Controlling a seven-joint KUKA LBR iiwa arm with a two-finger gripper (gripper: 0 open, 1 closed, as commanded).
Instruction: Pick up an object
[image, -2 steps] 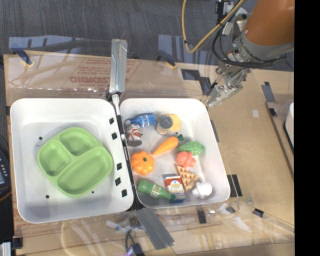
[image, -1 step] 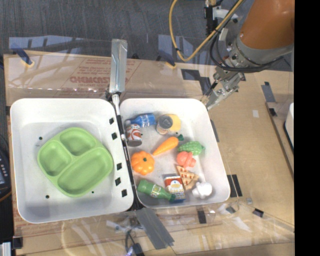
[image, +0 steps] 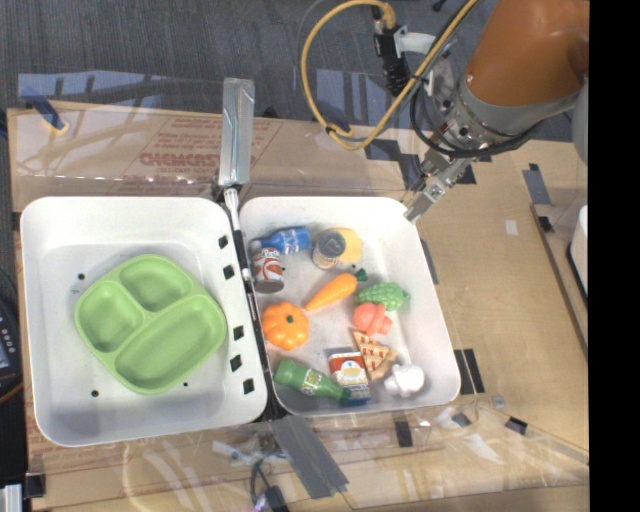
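- Pincer (image: 420, 205) hangs over the far right corner of the right bin (image: 432, 300); its fingers look close together with nothing between them, touching no object.
- Orange carrot (image: 332, 292) lies mid-bin, with a small pumpkin (image: 285, 325) to its left and broccoli (image: 383, 295) to its right.
- Green bottle (image: 308, 380) and a pizza slice (image: 373, 352) lie near the front wall.
- Left bin (image: 50, 400) carries a green divided plate (image: 150, 322).

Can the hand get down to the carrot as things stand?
Probably yes. The hand hangs over the right bin's far corner. The carrot lies uncovered mid-bin, with the broccoli close on its right.
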